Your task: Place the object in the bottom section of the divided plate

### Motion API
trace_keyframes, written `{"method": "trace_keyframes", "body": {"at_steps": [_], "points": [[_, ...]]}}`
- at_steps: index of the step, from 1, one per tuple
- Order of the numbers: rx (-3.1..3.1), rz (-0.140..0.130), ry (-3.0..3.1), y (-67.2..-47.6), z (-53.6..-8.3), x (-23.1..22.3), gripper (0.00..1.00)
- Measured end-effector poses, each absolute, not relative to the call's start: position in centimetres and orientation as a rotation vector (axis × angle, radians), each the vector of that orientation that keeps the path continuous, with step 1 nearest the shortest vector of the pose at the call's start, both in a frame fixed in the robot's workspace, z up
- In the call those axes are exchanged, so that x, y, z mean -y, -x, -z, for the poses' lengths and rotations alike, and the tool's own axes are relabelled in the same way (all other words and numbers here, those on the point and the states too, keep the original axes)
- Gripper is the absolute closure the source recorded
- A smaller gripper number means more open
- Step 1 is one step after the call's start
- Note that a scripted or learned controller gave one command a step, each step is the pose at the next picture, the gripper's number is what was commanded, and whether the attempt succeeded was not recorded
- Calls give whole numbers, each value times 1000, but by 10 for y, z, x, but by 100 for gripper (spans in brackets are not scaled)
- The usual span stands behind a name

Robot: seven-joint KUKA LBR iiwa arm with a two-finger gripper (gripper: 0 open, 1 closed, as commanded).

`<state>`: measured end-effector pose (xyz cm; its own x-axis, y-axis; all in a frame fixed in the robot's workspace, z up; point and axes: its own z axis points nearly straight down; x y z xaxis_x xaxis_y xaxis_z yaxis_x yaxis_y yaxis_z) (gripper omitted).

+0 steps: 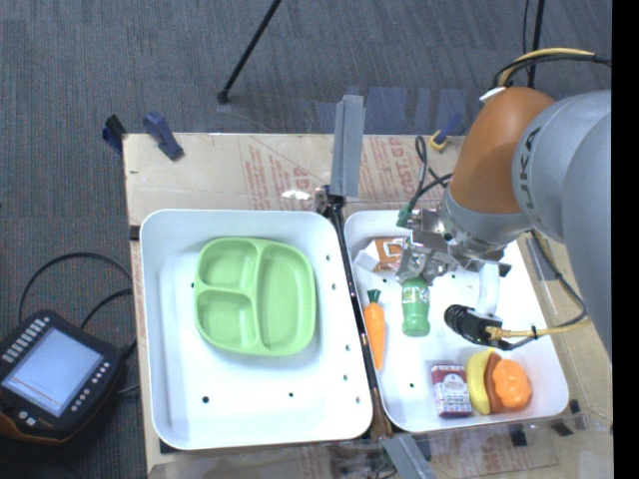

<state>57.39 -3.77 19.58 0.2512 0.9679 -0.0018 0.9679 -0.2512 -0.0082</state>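
Hand (pixel 419 267) was over right bin (pixel 539 367), just above green bottle (pixel 415 307); grip state could not be told. Green plate (pixel 257 295) lay in left bin (pixel 170 387).

Around the gripper (pixel 417 263) things were tight – green bottle (pixel 415 307) right under it, carrot (pixel 374 333) just to its left against the bin divider (pixel 351 267), a snack packet (pixel 384 254) beside it. Past that divider, the left bin (pixel 170 407) had open floor all round the green divided plate (pixel 257 295).
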Motion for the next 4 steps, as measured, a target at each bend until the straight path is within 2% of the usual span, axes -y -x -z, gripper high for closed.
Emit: {"method": "trace_keyframes", "body": {"at_steps": [1, 2, 3, 4], "points": [[1923, -16, 2474, -574, -204, 37, 100], [1864, -8, 2525, -584, -193, -41, 100], [1712, -7, 2633, -559, -286, -80, 100], [1620, -7, 2691, -555, -320, -112, 100]]}}
